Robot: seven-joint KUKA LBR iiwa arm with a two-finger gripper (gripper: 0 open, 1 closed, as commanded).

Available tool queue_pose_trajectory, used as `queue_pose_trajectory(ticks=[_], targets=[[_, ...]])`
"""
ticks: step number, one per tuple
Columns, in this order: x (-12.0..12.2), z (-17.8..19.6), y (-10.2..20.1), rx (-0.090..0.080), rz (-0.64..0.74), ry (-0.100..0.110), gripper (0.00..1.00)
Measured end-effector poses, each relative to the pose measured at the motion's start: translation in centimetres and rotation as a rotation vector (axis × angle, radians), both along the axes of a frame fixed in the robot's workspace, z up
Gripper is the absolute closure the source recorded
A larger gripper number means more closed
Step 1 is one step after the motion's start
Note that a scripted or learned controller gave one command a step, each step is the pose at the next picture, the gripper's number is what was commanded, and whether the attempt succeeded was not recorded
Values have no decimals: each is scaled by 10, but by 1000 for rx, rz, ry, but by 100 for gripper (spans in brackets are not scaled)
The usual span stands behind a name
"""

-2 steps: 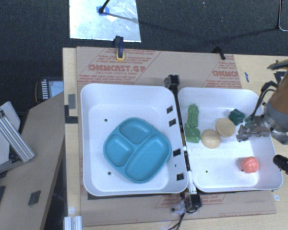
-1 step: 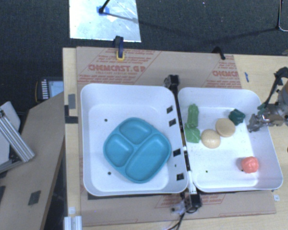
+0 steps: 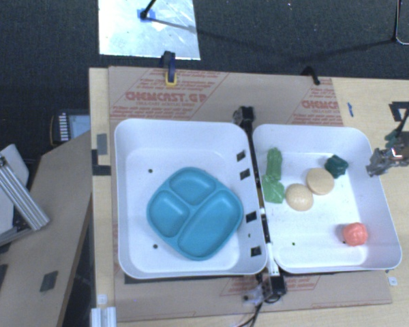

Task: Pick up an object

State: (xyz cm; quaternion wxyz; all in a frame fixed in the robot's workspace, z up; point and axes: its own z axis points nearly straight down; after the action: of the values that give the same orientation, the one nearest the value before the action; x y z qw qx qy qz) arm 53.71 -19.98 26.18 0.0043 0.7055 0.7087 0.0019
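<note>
Dark green chunky toy (image 3: 336,165) lying in the right white bin (image 3: 313,234), just left of the jaws and nearest to them, so likely the easiest one to grab. Grey gripper (image 3: 383,161) over the bin's right rim; open or closed, cannot tell.

blue tray (image 3: 194,213), white bins (image 3: 184,133), orange ball (image 3: 355,234)
</note>
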Motion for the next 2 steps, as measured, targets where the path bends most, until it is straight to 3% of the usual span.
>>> queue_pose_trajectory(ticks=[2], targets=[[15, 7, 107, 5, 6, 6, 100]])
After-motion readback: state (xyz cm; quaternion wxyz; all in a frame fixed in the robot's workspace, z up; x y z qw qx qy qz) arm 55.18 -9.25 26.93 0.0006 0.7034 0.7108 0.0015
